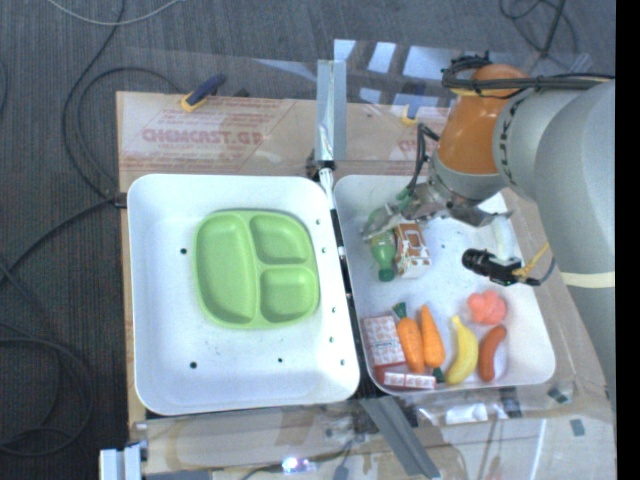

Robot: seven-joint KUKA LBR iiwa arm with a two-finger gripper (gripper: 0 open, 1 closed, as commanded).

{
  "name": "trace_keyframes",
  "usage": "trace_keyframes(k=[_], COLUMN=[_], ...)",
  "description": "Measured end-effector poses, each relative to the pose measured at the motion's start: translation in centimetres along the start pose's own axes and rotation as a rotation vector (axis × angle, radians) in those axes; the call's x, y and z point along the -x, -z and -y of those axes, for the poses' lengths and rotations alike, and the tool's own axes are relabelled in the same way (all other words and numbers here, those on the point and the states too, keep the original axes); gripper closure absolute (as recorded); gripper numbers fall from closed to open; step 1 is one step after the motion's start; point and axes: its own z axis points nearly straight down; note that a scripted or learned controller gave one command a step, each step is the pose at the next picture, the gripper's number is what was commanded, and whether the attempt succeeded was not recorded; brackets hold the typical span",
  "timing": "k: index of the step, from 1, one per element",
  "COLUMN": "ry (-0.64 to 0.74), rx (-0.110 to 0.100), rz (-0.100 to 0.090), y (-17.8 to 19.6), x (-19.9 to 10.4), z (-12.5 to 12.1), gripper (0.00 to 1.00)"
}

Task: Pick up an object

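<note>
Nearest the camera, along the lower wall of the right-hand shallow white plastic bin (pixel 540 373), lies a row of toy foods: a flat red-and-white packet (pixel 381 336), a smaller red-and-white packet (pixel 408 379) below it, two orange plastic carrots (pixel 421 339) side by side with green tops, a yellow plastic banana (pixel 462 351) and a reddish-brown plastic sausage (pixel 489 353). Just above the sausage, still inside this bin, sits a round pinkish-orange plastic fruit (pixel 487 307). Toward the bin's upper left, a small white carton printed in brown and red (pixel 410 249) lies touching a green plastic bottle-shaped toy (pixel 384 253) on its left. A black cylindrical fitting with a yellow cable (pixel 492 264) hangs over the bin's right part, well apart from the carton. The grey arm with its orange band (pixel 478 133) reaches in from the right and bends down over the bin's upper edge; its two-finger gripper (pixel 412 206) hangs over the bin's upper left, directly above the carton and the green toy, with a crumpled clear wrapper (pixel 380 220) just beside it. Whether the claw is open, closed or gripping anything cannot be told, since its tip merges with the clutter beneath. Left of this bin, touching it along a shared edge, stands the second shallow white plastic bin (pixel 160 288), which holds a lime-green plastic plate with three compartments (pixel 257 269) lying flat near its middle. Both bins rest on a pale wooden board with red lettering (pixel 210 138), above the left bin's far wall.
</note>
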Motion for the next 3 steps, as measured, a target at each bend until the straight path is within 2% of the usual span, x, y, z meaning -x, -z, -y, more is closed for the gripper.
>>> trace_keyframes(k=[1, 2, 3], ry=[0.001, 0.013, -0.086], rx=[-0.001, -0.012, -0.019], rz=[-0.005, -0.003, -0.001], y=[0.9, 0.0, 11.4], x=[-0.1, 2.1, -4.7], z=[-0.1, -1.8, -3.4], gripper=[1.00, 1.00, 1.00])
